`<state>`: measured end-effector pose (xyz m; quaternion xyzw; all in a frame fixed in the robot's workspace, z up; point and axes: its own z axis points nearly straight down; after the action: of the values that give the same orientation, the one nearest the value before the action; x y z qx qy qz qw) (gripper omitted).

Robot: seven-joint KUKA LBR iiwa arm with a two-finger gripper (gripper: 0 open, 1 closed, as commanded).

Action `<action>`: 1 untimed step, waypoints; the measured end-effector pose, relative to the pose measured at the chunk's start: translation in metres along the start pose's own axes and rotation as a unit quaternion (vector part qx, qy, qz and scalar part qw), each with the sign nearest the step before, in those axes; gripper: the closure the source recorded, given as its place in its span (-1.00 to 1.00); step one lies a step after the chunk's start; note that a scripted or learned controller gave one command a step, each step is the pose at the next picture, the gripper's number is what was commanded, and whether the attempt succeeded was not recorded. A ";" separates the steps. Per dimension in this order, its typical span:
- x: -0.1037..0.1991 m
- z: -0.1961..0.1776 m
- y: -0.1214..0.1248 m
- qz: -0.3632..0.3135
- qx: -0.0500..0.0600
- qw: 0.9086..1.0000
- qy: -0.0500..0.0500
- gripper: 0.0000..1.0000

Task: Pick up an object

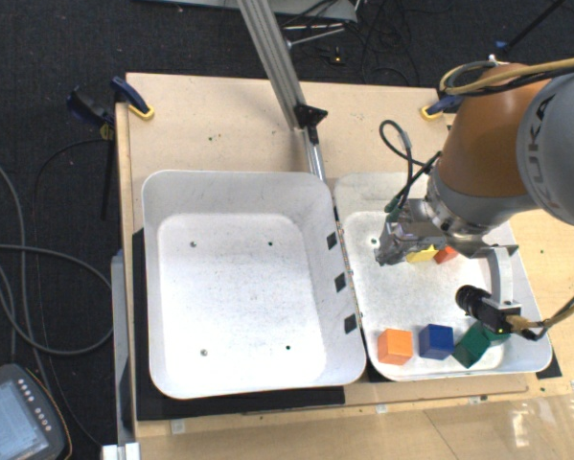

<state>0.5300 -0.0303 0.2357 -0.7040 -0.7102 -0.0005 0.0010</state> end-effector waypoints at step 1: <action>0.049 -0.008 -0.004 0.000 -0.001 1.000 0.000 1.00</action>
<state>0.5253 0.0187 0.2436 -0.7040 -0.7102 -0.0012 0.0002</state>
